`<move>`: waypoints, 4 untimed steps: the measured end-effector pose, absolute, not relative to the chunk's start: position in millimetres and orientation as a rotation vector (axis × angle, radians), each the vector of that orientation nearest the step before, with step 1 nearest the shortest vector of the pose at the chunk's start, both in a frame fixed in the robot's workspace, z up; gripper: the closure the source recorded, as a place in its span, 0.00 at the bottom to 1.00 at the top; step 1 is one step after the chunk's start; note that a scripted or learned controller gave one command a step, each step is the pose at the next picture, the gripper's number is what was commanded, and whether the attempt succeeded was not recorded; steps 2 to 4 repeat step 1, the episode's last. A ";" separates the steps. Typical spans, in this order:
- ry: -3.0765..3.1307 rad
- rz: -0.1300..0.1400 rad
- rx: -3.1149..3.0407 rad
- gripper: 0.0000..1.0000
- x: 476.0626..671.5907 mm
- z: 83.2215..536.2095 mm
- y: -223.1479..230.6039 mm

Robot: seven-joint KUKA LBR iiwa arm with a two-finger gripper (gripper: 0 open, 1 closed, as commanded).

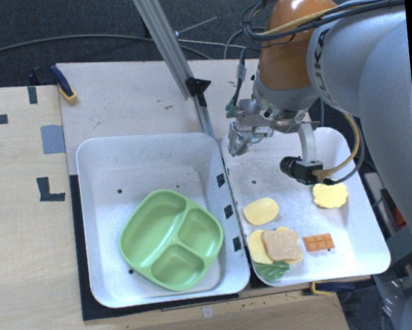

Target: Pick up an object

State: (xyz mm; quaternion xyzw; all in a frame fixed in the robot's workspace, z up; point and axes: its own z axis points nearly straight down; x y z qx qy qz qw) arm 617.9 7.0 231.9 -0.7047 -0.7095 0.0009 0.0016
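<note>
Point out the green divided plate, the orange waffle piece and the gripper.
green divided plate (171, 238): camera view, central divider.
orange waffle piece (318, 243): camera view, its top face.
gripper (239, 146): camera view, at its tip.

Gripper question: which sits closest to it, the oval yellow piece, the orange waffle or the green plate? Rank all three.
From the gripper, at the right bin's far left corner:
1. Oval yellow piece, right bin, just below it.
2. Orange waffle, right bin, near front.
3. Green plate, left bin; a close call with the waffle.

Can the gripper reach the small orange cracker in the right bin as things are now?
Probably yes. The gripper is over the far left part of the right bin, and the orange cracker lies apart from the other food near the front, with nothing on top of it.
</note>
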 end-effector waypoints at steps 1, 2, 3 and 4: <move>-2.226 0.003 -2.212 1.00 607.2 224.4 52.9; -2.226 0.003 -2.212 1.00 607.2 224.4 52.9; -2.226 0.003 -2.212 1.00 607.2 224.4 52.9; -2.226 0.003 -2.212 1.00 607.2 224.4 52.9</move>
